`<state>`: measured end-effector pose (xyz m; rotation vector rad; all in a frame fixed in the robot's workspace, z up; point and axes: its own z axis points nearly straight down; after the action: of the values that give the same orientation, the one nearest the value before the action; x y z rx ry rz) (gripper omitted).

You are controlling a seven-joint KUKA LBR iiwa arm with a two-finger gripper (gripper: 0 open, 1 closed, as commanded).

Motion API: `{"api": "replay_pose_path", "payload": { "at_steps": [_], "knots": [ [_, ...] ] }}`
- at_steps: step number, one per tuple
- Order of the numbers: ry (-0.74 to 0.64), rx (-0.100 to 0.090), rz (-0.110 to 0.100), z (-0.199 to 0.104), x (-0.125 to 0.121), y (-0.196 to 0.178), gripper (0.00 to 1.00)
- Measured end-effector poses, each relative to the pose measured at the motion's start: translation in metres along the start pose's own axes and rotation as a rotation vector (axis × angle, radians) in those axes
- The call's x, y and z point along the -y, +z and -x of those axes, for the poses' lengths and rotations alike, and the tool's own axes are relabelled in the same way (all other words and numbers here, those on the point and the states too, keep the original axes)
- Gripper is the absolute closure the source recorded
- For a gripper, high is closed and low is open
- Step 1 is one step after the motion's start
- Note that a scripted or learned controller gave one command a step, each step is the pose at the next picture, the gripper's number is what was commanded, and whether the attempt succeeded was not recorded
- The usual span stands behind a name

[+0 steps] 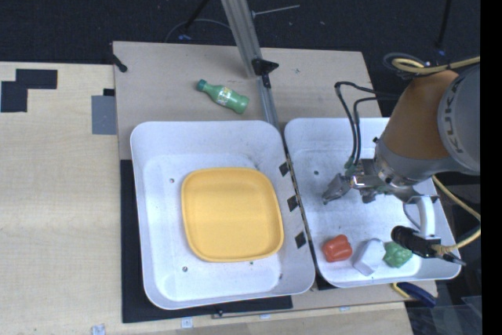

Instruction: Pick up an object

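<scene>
Along the near edge of the right bin (314, 139) lie three small objects in a row: a red object (337, 249) toward the near-left corner, a white-grey block (365, 257) just beside it on the right, and a green object (397, 254) next to the block, close to the near-right corner. A black part of the arm's fittings (413, 240) lies just above the green object. The left bin (150, 145) carries a yellow square plate (232, 213) lying flat at about its middle, slightly toward the near edge. The gripper (339, 190) hangs over the middle of the right bin, its dark fingers pointing toward the divider between the two bins; whether the fingers are open or closed cannot be told, and nothing is seen between them. The red object lies nearer to the camera than the gripper, apart from it and almost directly below it in the camera view; the block and the green object lie to the near right of the gripper, under the arm's wrist. Beyond the bins, on the far part of the table (321, 74), a green bottle (223, 96) lies on its side, near the base of a slanted metal rail (242, 16).
</scene>
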<state>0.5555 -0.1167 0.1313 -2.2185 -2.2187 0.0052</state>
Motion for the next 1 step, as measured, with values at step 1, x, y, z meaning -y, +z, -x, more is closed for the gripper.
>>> {"api": "replay_pose_path", "payload": {
  "at_steps": [1],
  "knots": [
    [0.000,0.001,0.006,-0.0003,-0.0007,0.0397,0.00]
  ]
}}
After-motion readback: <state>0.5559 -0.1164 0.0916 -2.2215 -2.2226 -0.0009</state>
